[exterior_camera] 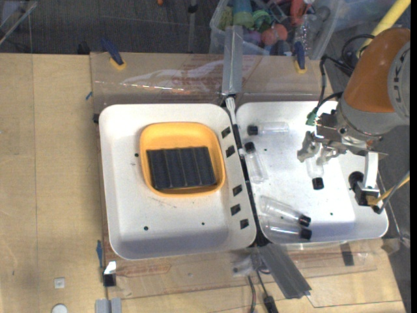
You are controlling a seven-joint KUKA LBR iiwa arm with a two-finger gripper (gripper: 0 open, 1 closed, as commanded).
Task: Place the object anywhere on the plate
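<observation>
Camera view: we are seeing the orange plate [182, 158] carrying only a dark ridged block [180, 167] in the left bin [124, 227]. At four o'clock of it, clear tubes [281, 215] are lying unplaced. We are judging placement not begun; the gripper [317, 156] is hovering at three o'clock.

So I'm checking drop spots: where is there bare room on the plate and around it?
The orange plate carries a dark ridged block, leaving bare only its rim. The left bin is bare around it. The right bin is crowded: clear tubes, gripper.
</observation>
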